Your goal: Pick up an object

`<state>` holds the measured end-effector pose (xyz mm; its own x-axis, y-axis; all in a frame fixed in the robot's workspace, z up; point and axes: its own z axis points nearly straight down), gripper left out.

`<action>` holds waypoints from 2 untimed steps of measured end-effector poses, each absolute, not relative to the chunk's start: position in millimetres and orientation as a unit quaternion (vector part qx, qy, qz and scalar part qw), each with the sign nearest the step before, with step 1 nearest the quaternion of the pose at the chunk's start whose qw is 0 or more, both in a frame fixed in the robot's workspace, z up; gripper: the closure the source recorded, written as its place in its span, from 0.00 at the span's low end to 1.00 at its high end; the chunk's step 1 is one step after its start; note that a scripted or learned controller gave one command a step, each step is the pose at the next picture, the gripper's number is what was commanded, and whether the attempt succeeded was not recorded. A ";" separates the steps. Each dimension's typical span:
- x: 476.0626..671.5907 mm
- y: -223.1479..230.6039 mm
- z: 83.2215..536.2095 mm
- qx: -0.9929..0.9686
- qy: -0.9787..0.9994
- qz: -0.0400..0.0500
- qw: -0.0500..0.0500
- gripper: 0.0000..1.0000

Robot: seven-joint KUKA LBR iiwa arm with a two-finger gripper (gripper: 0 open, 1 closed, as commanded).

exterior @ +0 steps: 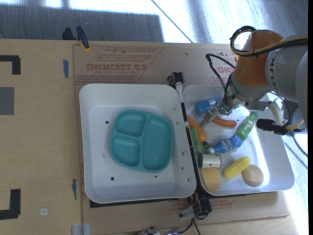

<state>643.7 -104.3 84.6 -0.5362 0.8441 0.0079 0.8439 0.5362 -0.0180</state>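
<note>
The right bin (280, 166) holds several small toys. My gripper (214, 113) hangs low over the bin's upper left part, between a blue bottle (205, 105) and an orange-red sausage (224, 123). Nothing can be seen held in it. A green bottle (246, 126) lies to the right of the sausage, and a second blue bottle (228, 144) lies below it. Along the bin's left wall are an orange carrot (196, 129) and a green piece (195, 142). Near the front lie a small can (211, 160), a yellow corn cob (236, 167), a tan egg-shaped piece (253, 176) and a yellow wedge (211, 179).
The left bin (93, 131) holds a teal divided plate (142, 140). A black clamp (175, 78) sits at the top of the wall between the bins. The arm's orange band (254, 58) and black cables hang over the right bin's far edge.
</note>
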 end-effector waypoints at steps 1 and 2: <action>614.9 -102.7 85.8 -0.414 -0.910 0.000 -0.001 0.00; 615.0 -102.7 85.7 -0.413 -0.911 0.000 -0.001 0.00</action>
